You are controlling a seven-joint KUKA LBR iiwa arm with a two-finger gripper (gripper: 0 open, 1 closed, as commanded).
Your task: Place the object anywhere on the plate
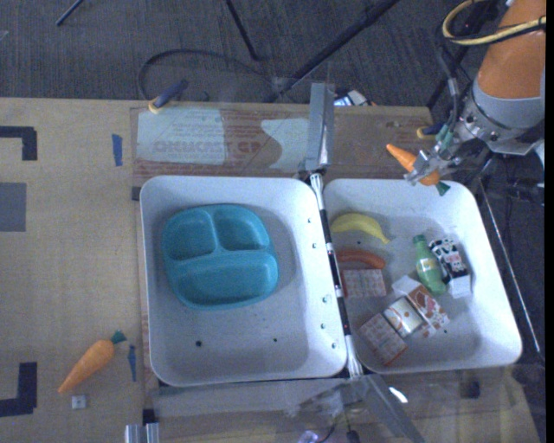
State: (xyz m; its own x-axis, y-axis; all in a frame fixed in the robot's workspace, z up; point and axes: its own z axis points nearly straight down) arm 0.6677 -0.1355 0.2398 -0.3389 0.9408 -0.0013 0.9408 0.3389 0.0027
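We see the gripper pinching a small orange carrot above the right bin's top edge, lifted clear for carrying to the teal plate in the left bin.

The arm is grey, with an orange band above the wrist. A yellow and black cable loops at twelve o'clock of it.

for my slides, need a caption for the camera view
Tool holding a toy carrot above the right bin, blue plate waiting in the left.
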